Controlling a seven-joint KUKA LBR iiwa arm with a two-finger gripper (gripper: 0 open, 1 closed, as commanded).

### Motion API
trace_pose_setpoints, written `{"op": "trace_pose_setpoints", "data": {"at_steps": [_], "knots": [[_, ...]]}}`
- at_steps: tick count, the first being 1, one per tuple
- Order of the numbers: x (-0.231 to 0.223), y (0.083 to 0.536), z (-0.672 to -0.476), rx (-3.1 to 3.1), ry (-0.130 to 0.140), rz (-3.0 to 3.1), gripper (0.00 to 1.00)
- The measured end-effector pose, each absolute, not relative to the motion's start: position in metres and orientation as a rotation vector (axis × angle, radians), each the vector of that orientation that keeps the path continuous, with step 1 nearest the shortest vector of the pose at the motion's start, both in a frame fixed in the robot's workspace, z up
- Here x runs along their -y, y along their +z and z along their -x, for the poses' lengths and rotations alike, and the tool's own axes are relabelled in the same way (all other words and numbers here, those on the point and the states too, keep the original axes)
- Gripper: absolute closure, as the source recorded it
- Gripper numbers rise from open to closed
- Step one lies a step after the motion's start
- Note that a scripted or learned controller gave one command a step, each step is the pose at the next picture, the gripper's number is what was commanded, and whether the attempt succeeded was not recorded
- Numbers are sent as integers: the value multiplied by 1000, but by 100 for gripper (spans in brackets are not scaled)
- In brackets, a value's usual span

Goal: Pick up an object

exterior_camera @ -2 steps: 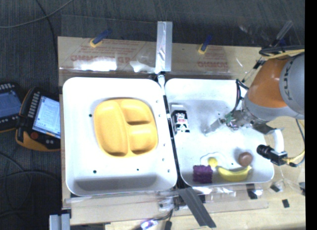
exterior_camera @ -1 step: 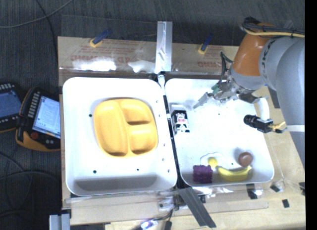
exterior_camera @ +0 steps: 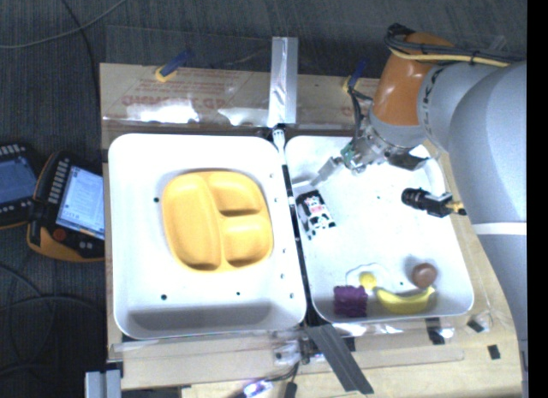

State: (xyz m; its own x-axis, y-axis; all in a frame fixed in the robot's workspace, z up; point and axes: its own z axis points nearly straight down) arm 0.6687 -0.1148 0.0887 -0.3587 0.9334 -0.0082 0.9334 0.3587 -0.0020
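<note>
The right bin (exterior_camera: 385, 242) holds a small black-and-white object (exterior_camera: 315, 214) near its left wall. Along its front edge lie a purple object (exterior_camera: 349, 300), a yellow banana (exterior_camera: 402, 297) and a brown round object (exterior_camera: 423, 274). My gripper (exterior_camera: 318, 177) reaches in from the upper right, slanting down toward the bin's left wall. Its tip is just above and beside the black-and-white object. Nothing is visibly held.
The left bin (exterior_camera: 137, 242) holds a yellow divided plate (exterior_camera: 218, 219). A divider wall (exterior_camera: 291, 216) separates the two bins. The grey arm with its orange band (exterior_camera: 401, 90) hangs over the right bin's back right corner. A handheld pendant (exterior_camera: 73, 208) lies left of the bench.
</note>
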Motion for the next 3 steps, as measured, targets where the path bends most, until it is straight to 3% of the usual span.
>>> {"op": "trace_pose_setpoints", "data": {"at_steps": [1, 2, 3], "knots": [[113, 101, -672, -2581, 1, -1768, 100], [113, 110, -672, -2580, 2, -1768, 100], [43, 184, -669, -2651, 0, -1684, 100]]}}
